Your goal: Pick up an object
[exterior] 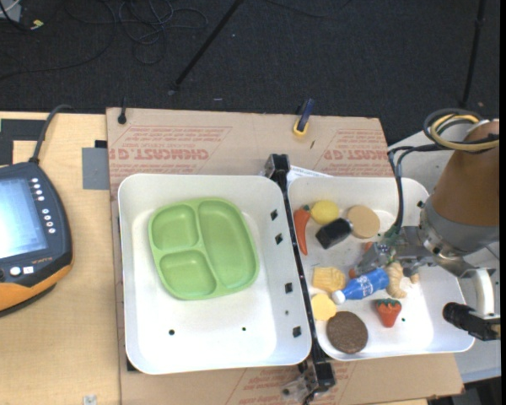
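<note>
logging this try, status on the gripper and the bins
Gripper low in right bin, over crowded toy food. Nothing seen held. Blue bottle beside it. Green tray alone left.

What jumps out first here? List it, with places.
The green divided tray lies alone in the left bin, the largest patch of colour. The right bin is crowded with small toy foods: a blue bottle, a yellow lemon, a brown round cookie and a red strawberry. The grey arm leans in over that bin's right side.
</note>
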